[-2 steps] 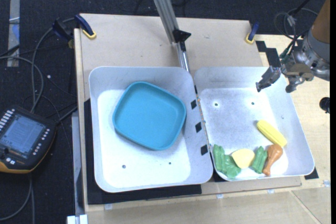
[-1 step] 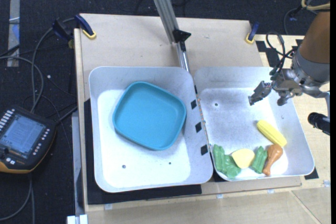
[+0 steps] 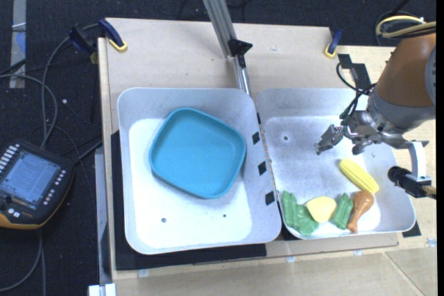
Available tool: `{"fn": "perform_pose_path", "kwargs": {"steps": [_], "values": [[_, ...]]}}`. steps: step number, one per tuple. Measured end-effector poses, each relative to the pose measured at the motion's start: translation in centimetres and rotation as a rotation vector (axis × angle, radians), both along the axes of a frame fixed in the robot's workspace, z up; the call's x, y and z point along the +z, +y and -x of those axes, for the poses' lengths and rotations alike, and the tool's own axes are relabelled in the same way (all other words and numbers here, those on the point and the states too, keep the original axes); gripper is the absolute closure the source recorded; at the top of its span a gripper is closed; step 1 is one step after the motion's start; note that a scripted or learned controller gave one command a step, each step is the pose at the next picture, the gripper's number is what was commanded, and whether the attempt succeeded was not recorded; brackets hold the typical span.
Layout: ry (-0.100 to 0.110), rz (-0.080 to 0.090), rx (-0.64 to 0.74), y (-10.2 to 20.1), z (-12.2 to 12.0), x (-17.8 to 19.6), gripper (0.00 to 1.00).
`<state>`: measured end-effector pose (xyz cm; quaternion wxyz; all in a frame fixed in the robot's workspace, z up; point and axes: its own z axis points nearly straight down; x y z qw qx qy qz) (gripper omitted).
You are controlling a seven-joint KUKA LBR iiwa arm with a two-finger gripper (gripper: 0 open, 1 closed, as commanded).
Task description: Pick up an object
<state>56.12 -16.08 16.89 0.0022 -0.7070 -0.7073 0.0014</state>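
Five Pieces in the Right Bin, None Yet Taken

Five toy foods lie along the near edge of my right bin [image 3: 388, 222]: a green pod [image 3: 297, 213], a yellow lemon [image 3: 321, 209], a second green piece [image 3: 342, 210], a brown drumstick [image 3: 360, 207], and a corn cob [image 3: 359, 175] set a little apart, up and to the right of the others.

Item: left bin [image 3: 132, 170]. Holds one blue plate [image 3: 198, 152], tilted slightly. Not my concern for this step.

Item: my pincer [image 3: 329, 141]. It hovers over bare floor in the middle of the right bin, pointing left and down. Nothing is between its tips. At this slant and size I cannot tell whether it is spread or closed.

Item: nearest target. The corn lies just right of and below my pincer, near but not touching. The clustered four sit farther toward the near rim, packed together and touching one another.

Handling note, as judgement: the corn looks the best pick, since it stands free with bare floor on both long sides. I should come across its narrow width, not along its length, and centre over its middle so it does not swivel out. The cluster is riskier: tips would likely strike a neighbour or the bin wall. The lemon looks round and apt to roll off.
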Motion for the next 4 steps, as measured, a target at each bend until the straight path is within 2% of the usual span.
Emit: {"fn": "perform_pose_path", "kwargs": {"steps": [1, 2, 4], "values": [[0.000, 0.000, 0.000, 0.5, -0.7, -5.6, 0.00], [-0.005, 0.001, 0.000, 0.5, -0.8, -4.3, 1.00], [-0.010, 0.002, 0.000, 1.2, -1.5, 6.8, 1.00]]}}
